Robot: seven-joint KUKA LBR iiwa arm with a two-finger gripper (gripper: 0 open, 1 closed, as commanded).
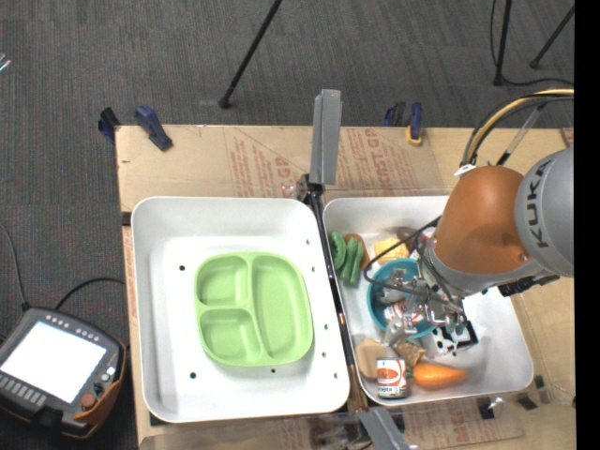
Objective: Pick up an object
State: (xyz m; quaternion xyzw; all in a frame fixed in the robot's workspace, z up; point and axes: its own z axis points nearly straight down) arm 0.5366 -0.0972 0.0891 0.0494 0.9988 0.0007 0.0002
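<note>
My gripper [419, 313] is low in the right bin [511, 350], over a teal bowl [389, 289] and a clutter of small items. The arm's orange band [480, 221] and grey wrist hide much of the bin's middle. Around the gripper lie a carrot [438, 375], a small can with a red and white label [391, 376], a tan piece [371, 353] and a black-and-white item [461, 337]. A green and orange vegetable [347, 256] and a yellow piece [388, 248] lie toward the bin's far left.
The left bin [159, 251] holds a light green divided plate [253, 307]. A grey upright post [326, 139] stands behind the seam between the bins. Blue clamps [150, 125] grip the cardboard-covered bench. A teach pendant [56, 368] lies on the floor at the lower left.
</note>
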